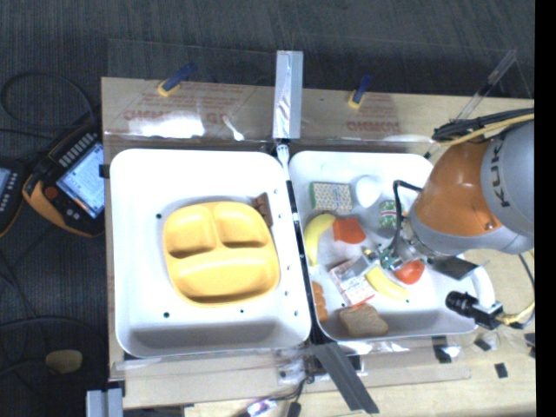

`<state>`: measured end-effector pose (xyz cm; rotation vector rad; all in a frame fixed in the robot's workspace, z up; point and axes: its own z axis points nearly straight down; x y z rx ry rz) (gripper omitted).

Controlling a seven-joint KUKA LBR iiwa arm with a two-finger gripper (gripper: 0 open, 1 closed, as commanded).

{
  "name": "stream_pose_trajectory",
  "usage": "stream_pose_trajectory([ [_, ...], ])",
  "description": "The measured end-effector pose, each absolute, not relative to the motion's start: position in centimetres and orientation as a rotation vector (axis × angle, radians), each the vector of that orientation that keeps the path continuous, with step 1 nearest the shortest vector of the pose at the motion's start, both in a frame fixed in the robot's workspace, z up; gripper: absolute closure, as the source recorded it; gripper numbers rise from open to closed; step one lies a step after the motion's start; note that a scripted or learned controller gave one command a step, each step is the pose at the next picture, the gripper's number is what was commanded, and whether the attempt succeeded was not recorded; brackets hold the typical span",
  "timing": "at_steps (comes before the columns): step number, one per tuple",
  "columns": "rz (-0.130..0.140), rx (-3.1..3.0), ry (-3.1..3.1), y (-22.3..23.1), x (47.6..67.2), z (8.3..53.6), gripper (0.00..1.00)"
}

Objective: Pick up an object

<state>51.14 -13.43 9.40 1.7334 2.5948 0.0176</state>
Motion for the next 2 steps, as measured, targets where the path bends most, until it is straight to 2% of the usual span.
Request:
stream_pose_trajectory([
  [1,0.026,1.731,2.593,-13.3,51.4,10.7,1.0],
  [2,-0.001,1.9,2.507,-11.3,48.6,14.3,1.0],
])
